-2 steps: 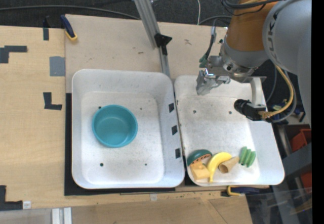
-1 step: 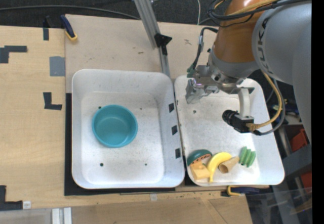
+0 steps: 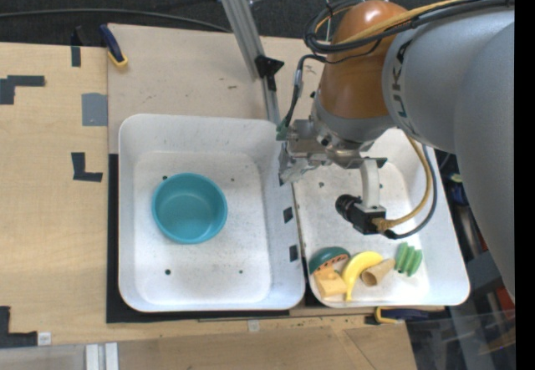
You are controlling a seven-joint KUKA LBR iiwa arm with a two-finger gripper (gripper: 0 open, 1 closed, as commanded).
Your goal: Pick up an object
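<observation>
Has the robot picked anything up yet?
Not yet. Done: nothing. The banana and the toy food beside it lie in a near corner of the right bin, and the teal bowl sits in the left bin. Now: the hand hangs near the bins' shared edge, apart from them. Left: reach one, grab, lift.

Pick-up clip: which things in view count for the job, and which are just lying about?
For the job: gripper, near the wall between the bins; teal bowl in the left bin; banana, green piece and yellow block in the right bin.
Lying about: blue-and-yellow clamp and grey patch on the bench.
</observation>
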